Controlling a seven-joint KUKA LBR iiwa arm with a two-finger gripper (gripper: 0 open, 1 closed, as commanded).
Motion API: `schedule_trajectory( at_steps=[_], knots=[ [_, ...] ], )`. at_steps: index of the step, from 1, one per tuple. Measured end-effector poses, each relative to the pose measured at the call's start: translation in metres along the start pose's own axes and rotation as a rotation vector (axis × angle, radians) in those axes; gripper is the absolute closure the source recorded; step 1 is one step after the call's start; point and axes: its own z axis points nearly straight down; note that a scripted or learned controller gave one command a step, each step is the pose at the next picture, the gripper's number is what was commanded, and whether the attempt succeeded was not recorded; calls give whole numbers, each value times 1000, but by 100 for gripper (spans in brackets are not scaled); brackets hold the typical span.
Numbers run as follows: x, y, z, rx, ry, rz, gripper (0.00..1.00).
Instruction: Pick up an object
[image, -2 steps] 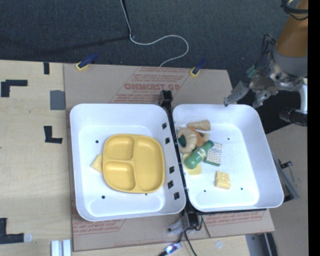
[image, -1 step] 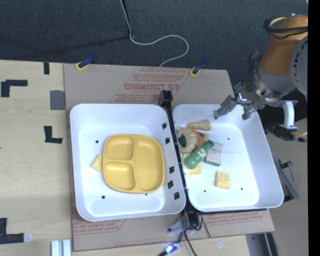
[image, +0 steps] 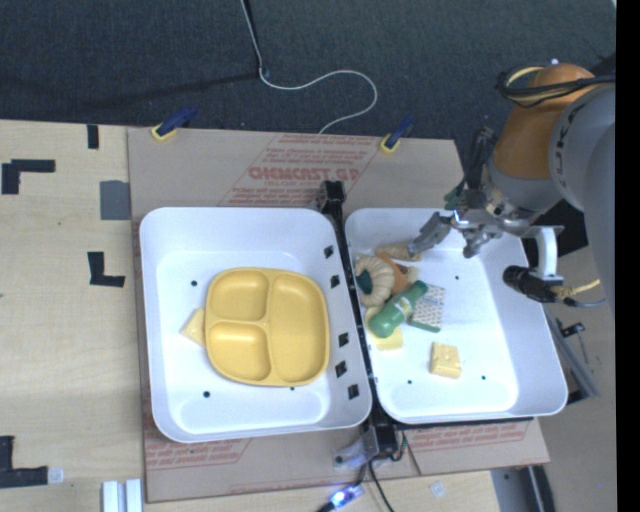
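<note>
Camera view, one yellow tray (image: 268, 326), one cheese cube (image: 445, 360), claw (image: 452, 236) open, empty.

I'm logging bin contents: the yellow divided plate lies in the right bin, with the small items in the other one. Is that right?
Not quite. The camera view shows the yellow divided plate in the left bin; the small items, such as the green bottle, lie in the right bin.

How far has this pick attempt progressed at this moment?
Done: the gripper hangs over the right bin, near its far edge. In hand: nothing shows between its fingers. Left: every object lies unlifted, the green bottle, cheese wedge and pile at the divider; the yellow tray sits in the left bin.
</note>
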Motion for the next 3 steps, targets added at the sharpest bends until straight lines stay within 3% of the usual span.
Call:
schedule_trajectory(
  at_steps=[2, 3],
  knots=[
    [6, 3, 75, -13, -1, 1, 0],
    [7, 5, 61, -24, -4, -1, 100]
  ],
)
